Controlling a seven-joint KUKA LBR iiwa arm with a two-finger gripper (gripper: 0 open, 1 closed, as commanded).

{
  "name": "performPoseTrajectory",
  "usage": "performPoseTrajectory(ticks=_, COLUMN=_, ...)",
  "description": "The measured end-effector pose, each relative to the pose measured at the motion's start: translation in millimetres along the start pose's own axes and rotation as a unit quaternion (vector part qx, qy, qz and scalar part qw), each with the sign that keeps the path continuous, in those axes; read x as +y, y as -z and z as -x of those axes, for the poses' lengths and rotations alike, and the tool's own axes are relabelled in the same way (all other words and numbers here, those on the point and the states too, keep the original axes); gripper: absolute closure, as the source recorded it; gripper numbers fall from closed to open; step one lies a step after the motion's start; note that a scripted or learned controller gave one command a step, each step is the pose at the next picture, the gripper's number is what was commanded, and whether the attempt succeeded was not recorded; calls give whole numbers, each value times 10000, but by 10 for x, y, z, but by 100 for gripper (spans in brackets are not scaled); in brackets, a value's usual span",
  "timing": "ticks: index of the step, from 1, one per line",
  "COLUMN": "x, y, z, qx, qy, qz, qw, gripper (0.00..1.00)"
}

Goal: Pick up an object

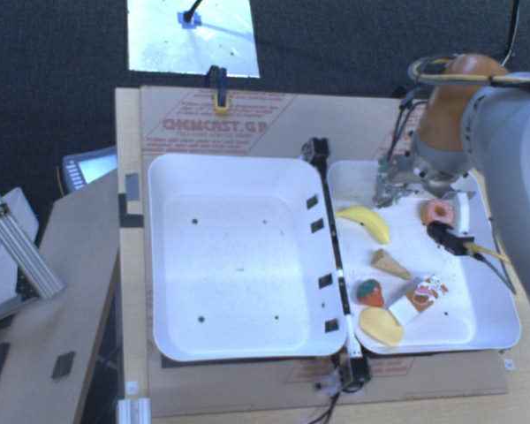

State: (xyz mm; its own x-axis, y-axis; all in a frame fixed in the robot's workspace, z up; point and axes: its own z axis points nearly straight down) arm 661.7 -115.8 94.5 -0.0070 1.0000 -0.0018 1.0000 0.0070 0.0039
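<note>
Tabletop (247, 113): brown board with red lettering, bearing two shallow white bins side by side, joined by a row of black clips.

Left bin (159, 237): white floor marked by a few small dark dots.

Right bin (499, 321): contents as follows.
- Banana (367, 221), yellow, near the bin's left wall, upper half.
- Doughnut (438, 211), pink-frosted, toward the right wall, just beside a black-and-white fitting.
- Cone-shaped piece (391, 264), tan, mid-bin, below the banana.
- Strawberry-like piece (369, 292), red with a green top, near the left wall.
- Small carton (419, 299), white with orange and red print, lying tilted, just right of the red piece.
- Yellow rounded piece (381, 326), near the front left corner, touching or just beside the carton's lower end.

Arm (503, 126): grey, orange band above the wrist, reaching in from the right over the right bin's far end.

Pincer (387, 193): low over the far part of the right bin, above and right of the banana, apart from it. Whether released or clenched: cannot tell; nothing is visible between its tips.
</note>
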Motion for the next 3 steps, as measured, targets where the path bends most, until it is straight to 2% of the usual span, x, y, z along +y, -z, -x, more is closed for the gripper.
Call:
performPoseTrajectory(ticks=1, x=90, y=723, z=222, qx=-6, qy=-28, qz=24, qw=10000, gripper=100)
performPoseTrajectory(ticks=2, x=-144, y=-127, z=-176, qx=21, qy=-6, qz=-47, qw=10000, gripper=100)
performPoseTrajectory(ticks=3, x=-116, y=19, z=-151, qx=8, qy=-3, qz=-8, qw=10000, gripper=100)
